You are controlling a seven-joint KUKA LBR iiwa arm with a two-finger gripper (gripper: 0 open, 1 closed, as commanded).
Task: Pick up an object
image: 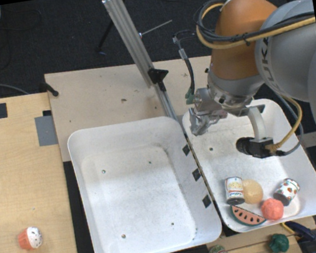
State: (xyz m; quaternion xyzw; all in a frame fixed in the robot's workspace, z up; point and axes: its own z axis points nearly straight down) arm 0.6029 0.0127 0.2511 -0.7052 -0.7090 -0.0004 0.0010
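**Q:** Where did the objects lie relative to your gripper (203, 116)?

**A:** Your gripper hung over the far end of the right bin (312, 187), close to the divider between it and the left bin (86, 165). The graspable objects were clustered at the near end of that same right bin, well apart from the gripper and toward the view's bottom. You had a small can (234, 190) standing upright, a pale yellow ball (253, 191) touching it, a watermelon-slice toy (248, 215) lying flat with its long axis running along the bin's near rim, a pink ball (273, 208) just beside the slice, and a brown-and-white toy (287, 190) near the right wall.

**Q:** Which was nearest?

**A:** The can, judged as the closest reach; the move called for travel toward the near rim before any descent.

**Q:** And the arm's pose?

**A:** The orange band (239, 22) sat above the wrist, with the tool pointed down into the bin. Nothing showed between the fingers; whether the jaws stood open or closed could not be told.
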